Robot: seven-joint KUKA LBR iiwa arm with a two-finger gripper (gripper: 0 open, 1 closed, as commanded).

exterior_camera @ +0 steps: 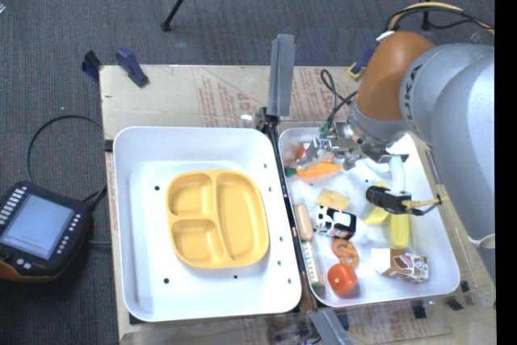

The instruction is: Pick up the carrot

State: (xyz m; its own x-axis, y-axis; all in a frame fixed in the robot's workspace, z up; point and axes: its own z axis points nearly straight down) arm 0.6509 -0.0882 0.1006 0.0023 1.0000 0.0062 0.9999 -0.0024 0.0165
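The carrot (318, 170) is orange with a green end and lies flat near the back left corner of the right bin (449, 254). My gripper (329, 149) is low in that corner, right over the carrot's far side and touching or nearly touching it. The grey arm with its orange band (389, 81) reaches in from the right and hides the bin's back right part. The carrot still rests on the bin floor.
The right bin also holds a cheese wedge (332, 199), a cow-patterned toy (335, 220), a sausage (303, 220), a pretzel (345, 250), a tomato (342, 277), corn (399, 230) and a brown box (408, 264). A yellow divided plate (216, 218) sits in the left bin (137, 174).
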